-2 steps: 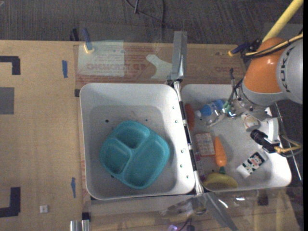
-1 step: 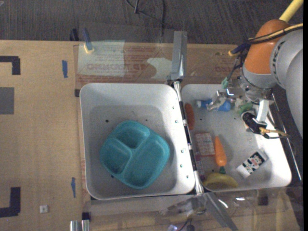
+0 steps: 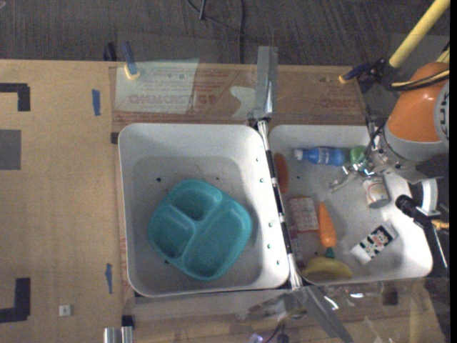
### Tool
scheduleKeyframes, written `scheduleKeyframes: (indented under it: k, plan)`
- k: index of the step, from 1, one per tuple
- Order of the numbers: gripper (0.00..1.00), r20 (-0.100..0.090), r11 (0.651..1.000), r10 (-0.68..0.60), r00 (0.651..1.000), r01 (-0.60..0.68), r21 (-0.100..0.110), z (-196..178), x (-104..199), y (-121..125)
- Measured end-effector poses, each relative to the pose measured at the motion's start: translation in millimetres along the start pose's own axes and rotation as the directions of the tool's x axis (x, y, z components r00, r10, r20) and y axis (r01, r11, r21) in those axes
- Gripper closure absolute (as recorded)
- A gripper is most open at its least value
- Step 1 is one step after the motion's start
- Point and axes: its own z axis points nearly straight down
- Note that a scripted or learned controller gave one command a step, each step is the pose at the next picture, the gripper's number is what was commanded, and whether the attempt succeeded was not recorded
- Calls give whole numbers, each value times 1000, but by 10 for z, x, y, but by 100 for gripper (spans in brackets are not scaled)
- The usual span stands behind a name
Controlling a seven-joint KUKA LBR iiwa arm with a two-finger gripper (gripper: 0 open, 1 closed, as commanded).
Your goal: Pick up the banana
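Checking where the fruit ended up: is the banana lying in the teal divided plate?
No, the banana lies at the near edge of the right bin, while the teal plate sits in the left bin.

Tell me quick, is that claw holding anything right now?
Gripper: cannot be told; it sits over the right bin's far side, far from the banana.

- Arm: rounded orange band over a pale grey wrist segment.
- Gripper: metallic silver fingers; small green part beside the mount.
- Dark cables ran along the wrist; black fitting lay at its lower side.
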Motion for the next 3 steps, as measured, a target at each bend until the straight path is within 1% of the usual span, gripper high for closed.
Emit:
scheduleKeyframes:
  k: [1, 2, 3]
  plan:
    - [0, -1, 998, 66, 998, -66, 9, 9, 537, 758]
    - [100, 1, 998, 64, 998, -64, 9, -96, 534, 762]
    - [100, 2, 998, -61, 998, 61, -1, -1454, -75, 374]
